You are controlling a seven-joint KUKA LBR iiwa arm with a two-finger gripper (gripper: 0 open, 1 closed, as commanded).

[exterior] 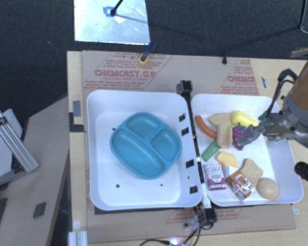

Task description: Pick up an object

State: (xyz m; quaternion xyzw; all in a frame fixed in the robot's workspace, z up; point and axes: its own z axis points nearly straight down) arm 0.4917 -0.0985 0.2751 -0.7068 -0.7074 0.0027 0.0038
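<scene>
I see my grey gripper (pixel 252 132) low in the right white bin (pixel 285 160). Its tip is right next to the small purple bunch of toy grapes (pixel 239 136). I cannot tell if it is loose or squeezed, because the tip is dark and blurry here.

The grapes sit near the middle of that bin. A yellow toy lemon (pixel 243 118) is just above them, and a tan toy block (pixel 224 136) is just to their left. I think the grapes are what I should go for, since they are closest.

They look like light plastic, hard and bumpy. I think the bumps would help the grip, but the smooth rounded sides could slip away. I would take hold across the middle of the bunch, from the right, where there is room.

The bunch looks a bit longer up and down in the view than side to side, but it is small, so I am not sure which way it points.

The lemon and block are close, so a push could knock them.

The blue plastic plate with three parts (pixel 145 144) lies in the left white bin (pixel 105 188).
</scene>
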